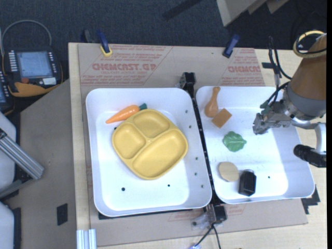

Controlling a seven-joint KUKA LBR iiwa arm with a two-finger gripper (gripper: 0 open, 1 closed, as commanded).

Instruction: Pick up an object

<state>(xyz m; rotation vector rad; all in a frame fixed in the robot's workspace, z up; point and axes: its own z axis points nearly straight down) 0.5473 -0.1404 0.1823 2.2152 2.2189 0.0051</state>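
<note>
The right bin (pixel 280 188) holds a tan drumstick-shaped piece (pixel 212 104), a brown block (pixel 221 118), a green leafy lump (pixel 234 141), a pale round piece (pixel 227 171) and a small black object (pixel 247 183). My gripper (pixel 261 125) hangs over the right bin's upper right area, to the right of the green lump and a little above it in the view. It is apart from every object, and nothing shows in it.
The left bin (pixel 104 180) carries a yellow divided plate (pixel 149 144) with an orange carrot (pixel 122 113) beside its upper left rim. A black divider strip (pixel 199 139) runs between the bins. The grey arm (pixel 310 87) enters from the right.
</note>
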